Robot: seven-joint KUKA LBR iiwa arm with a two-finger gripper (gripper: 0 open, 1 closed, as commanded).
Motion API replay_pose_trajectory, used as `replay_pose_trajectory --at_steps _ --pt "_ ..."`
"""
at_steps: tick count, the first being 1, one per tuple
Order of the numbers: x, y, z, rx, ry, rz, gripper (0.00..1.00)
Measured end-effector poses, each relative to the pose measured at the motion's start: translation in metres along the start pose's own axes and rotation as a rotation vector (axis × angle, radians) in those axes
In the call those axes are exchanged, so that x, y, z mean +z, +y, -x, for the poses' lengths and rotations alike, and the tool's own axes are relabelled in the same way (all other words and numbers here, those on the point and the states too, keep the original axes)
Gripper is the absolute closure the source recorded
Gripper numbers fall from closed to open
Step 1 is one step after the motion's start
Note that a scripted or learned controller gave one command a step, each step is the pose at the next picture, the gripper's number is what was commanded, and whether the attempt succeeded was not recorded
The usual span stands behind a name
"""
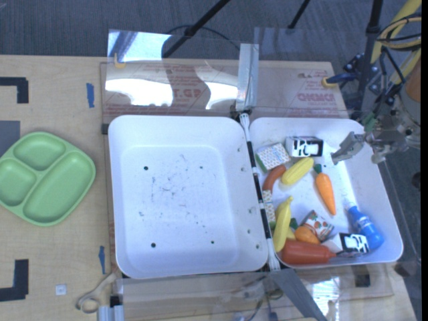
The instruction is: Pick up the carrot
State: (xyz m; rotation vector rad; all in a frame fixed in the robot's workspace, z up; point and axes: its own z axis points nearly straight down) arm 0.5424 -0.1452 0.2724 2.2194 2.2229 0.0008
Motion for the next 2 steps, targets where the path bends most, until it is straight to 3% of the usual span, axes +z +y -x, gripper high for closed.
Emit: replay_pose_trajectory --at_steps 1,2 --pt "0.091 0.010 0.033 -0.191 0.001 0.000 0.00" --pt "0.186 0.016 0.031 -0.164 -0.002 0.005 0.00"
